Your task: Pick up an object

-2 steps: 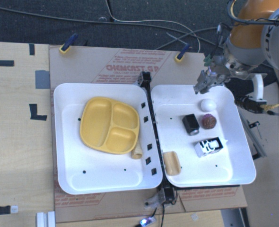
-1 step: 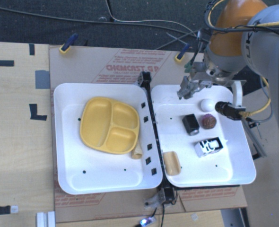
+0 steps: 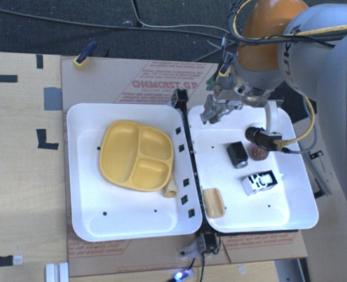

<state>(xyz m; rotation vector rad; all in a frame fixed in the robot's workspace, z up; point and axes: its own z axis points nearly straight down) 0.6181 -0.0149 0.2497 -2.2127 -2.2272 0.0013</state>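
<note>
My gripper (image 3: pixel 212 115) hangs over the far left corner of the right bin (image 3: pixel 279 216), with nothing visible between its fingers. In that bin lie a small black block (image 3: pixel 237 154), a dark red round object (image 3: pixel 258 152), a white and black object (image 3: pixel 259 181) and a tan bread-like piece (image 3: pixel 213 202) by the near left wall. The black block is a short way to the near right of the gripper. The left bin (image 3: pixel 85 216) holds a yellow divided plate (image 3: pixel 136 155) with a small tan piece (image 3: pixel 170 189) at its near right edge.
A black divider with clips (image 3: pixel 185 151) runs between the two bins. Both bins rest on cardboard (image 3: pixel 156 81). A yellow and blue clamp (image 3: pixel 84 54) sits at the cardboard's far left corner. Cables (image 3: pixel 132 16) trail across the dark floor behind.
</note>
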